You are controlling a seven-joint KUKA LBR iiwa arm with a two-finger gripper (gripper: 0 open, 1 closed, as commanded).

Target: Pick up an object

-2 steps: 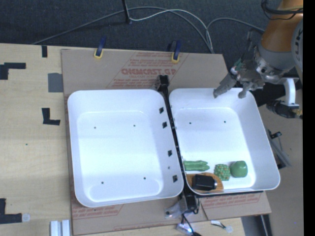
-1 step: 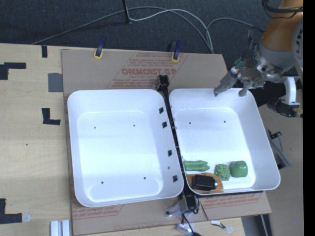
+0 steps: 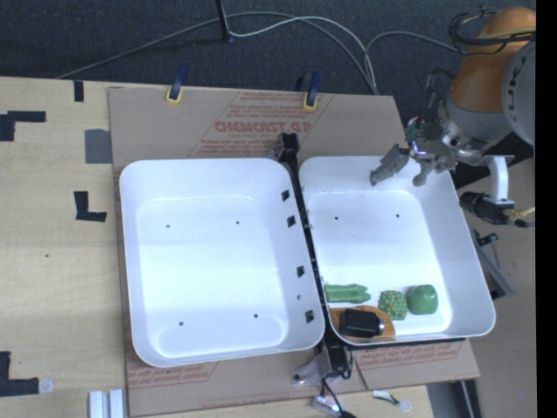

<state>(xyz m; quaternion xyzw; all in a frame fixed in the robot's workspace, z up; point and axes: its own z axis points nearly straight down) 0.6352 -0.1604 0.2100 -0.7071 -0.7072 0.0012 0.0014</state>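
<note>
My gripper (image 3: 403,171) hangs over the far edge of the right bin (image 3: 435,207), its two grey fingers spread apart with nothing between them. The objects lie at the near end of that bin, well away from the gripper: a long green piece (image 3: 346,293), a knobbly green ball (image 3: 392,303), a smooth green round thing (image 3: 422,299), and a black object (image 3: 359,323) resting on an orange piece (image 3: 383,327).
The left bin (image 3: 209,259) sits beside the right one, joined by a black clip strip (image 3: 296,225). Both rest on a cardboard sheet (image 3: 252,120) held by blue and yellow clamps. Cables run across the dark floor at the back.
</note>
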